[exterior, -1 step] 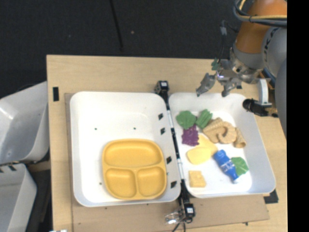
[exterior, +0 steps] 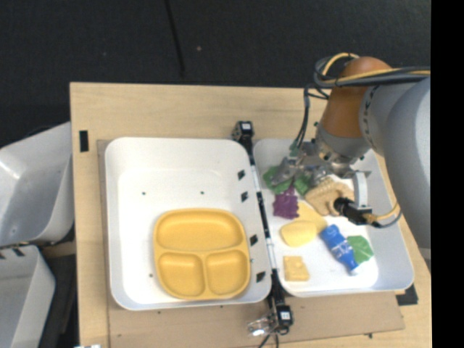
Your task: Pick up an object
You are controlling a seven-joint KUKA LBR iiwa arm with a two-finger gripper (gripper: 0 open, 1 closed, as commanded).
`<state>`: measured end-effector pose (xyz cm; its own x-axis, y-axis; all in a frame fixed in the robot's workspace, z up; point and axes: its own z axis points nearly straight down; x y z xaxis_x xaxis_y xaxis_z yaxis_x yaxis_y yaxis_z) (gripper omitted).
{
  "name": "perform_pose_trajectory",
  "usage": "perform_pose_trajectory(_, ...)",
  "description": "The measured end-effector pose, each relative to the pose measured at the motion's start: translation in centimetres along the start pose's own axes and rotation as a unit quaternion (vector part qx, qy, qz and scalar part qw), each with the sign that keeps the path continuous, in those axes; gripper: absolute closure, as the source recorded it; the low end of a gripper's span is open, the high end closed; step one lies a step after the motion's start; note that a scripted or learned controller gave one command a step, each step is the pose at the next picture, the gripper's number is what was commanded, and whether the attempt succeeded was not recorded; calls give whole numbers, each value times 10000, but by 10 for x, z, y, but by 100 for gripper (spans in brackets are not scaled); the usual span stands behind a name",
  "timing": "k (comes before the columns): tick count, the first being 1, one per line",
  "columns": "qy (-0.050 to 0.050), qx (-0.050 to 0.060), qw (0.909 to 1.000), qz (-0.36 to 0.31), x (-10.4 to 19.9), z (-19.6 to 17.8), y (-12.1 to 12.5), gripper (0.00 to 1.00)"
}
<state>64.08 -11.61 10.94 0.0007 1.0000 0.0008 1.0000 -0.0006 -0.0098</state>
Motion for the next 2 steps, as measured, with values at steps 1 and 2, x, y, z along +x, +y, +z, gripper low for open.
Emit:
perform_pose_trajectory(1,-23,-99,9999,-1,-9,5,-40,0)
perform_pose_trajectory(2,-32,-109,9999,26,16,5,-77,0)
